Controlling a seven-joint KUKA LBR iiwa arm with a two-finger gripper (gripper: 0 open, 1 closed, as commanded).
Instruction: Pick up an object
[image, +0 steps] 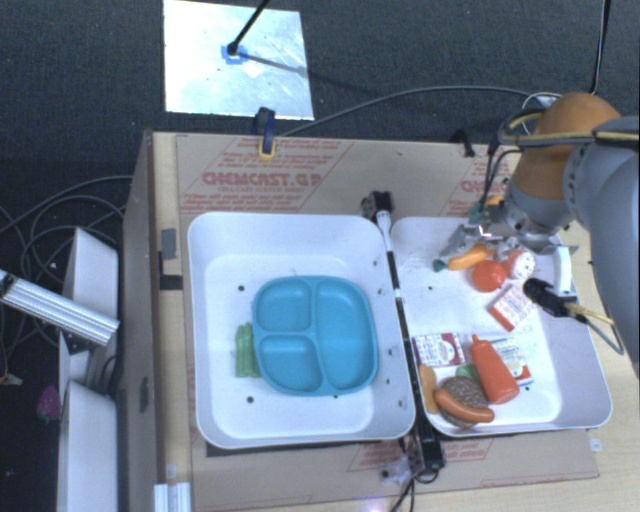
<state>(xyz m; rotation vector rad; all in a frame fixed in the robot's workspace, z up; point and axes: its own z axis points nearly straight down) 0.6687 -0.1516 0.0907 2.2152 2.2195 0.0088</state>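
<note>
Two bins (300, 232) | toys crowd right bin's (590, 390) near edge

orange carrot (466, 260), red tomato (488, 275), ketchup bottle (494, 368), all lying in right bin (580, 375)

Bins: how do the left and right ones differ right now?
The left bin holds a blue divided plate with a green piece beside it; the right bin holds many small toy foods, such as a carrot and tomato. The arm's end effector is over the right bin's far end, not the left. Both are shallow, white and side by side.
</note>
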